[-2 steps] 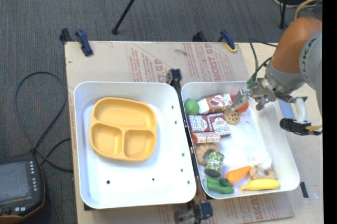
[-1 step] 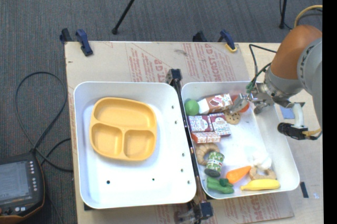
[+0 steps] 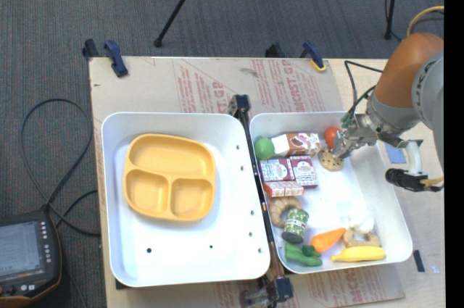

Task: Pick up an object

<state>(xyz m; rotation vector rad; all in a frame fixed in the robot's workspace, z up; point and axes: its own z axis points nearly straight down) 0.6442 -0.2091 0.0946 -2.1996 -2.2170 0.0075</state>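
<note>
Hovering over the right bin (image 3: 395,216), the gripper (image 3: 338,151) touches a cookie (image 3: 331,161); I cannot tell its state.

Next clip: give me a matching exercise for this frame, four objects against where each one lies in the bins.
Things:
1. yellow three-compartment plastic tray
2. yellow toy banana
3. round green ball
4. round tan cookie

Places:
A. right bin, near corner
B. left bin
C. right bin, far end by the divider
D. right bin, just below the gripper

Pairs: 1-B, 2-A, 3-C, 4-D
</note>
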